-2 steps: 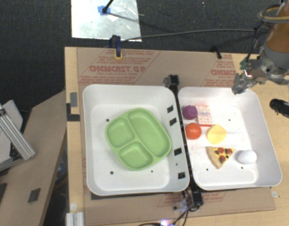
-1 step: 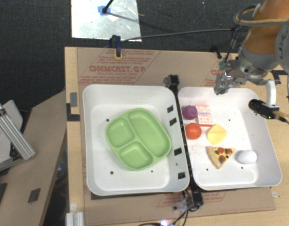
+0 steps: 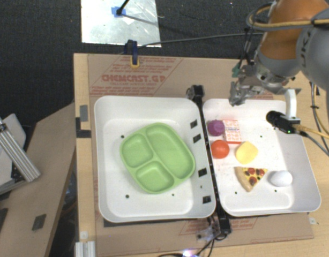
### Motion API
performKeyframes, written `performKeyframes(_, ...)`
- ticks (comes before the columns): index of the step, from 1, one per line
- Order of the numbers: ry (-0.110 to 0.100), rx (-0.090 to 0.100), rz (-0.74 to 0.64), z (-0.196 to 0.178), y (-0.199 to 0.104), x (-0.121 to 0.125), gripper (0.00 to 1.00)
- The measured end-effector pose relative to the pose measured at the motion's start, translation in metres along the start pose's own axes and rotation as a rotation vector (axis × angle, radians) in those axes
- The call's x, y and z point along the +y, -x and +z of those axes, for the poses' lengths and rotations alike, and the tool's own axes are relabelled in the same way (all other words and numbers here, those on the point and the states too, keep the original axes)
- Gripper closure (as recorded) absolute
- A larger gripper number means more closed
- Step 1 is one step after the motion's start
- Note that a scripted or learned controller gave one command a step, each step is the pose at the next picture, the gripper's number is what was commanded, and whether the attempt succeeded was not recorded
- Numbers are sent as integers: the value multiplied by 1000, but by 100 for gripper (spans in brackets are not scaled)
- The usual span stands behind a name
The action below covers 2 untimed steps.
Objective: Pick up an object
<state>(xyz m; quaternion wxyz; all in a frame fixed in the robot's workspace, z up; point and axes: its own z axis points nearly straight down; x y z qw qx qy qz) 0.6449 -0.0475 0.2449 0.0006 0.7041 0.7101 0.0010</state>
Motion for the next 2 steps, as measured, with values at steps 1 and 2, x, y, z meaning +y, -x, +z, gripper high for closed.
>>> performKeyframes(1,1,2,-2,-3,-62,8,100)
performKeyframes(2,-1,1,-1,11,-110,10,100)
